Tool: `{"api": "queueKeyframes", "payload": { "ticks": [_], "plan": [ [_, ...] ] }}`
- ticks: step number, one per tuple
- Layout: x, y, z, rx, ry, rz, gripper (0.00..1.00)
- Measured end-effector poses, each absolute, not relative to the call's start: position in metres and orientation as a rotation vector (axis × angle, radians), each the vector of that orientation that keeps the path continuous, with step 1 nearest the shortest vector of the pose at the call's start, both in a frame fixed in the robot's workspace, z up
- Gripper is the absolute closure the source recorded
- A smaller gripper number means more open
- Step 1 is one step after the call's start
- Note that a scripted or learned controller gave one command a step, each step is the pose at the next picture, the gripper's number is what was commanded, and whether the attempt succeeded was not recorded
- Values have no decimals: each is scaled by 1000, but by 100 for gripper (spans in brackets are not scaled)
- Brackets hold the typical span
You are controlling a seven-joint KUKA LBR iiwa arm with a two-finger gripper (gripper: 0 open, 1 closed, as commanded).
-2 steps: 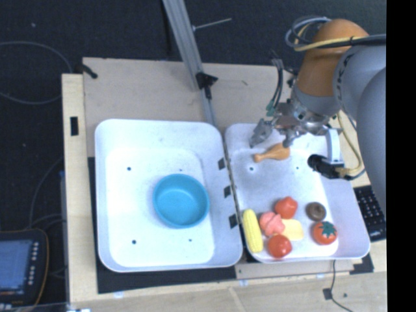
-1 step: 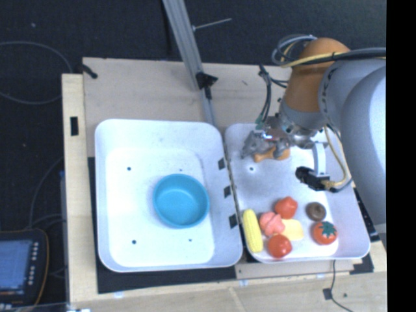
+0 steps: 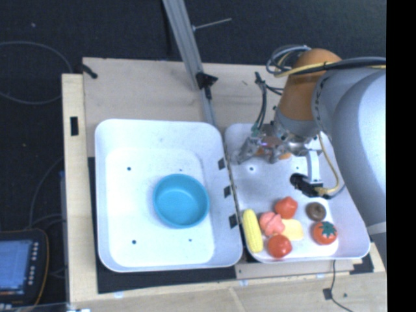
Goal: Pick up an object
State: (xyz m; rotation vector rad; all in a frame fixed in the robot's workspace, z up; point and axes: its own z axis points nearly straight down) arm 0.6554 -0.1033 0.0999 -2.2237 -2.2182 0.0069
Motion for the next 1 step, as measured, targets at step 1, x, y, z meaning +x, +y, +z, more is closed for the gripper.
{"api": "queueKeyframes", "payload": {
  "ticks": [1],
  "plan": [
    [657, -104, 115, -2228, -2218, -3, 100]
  ]
}}
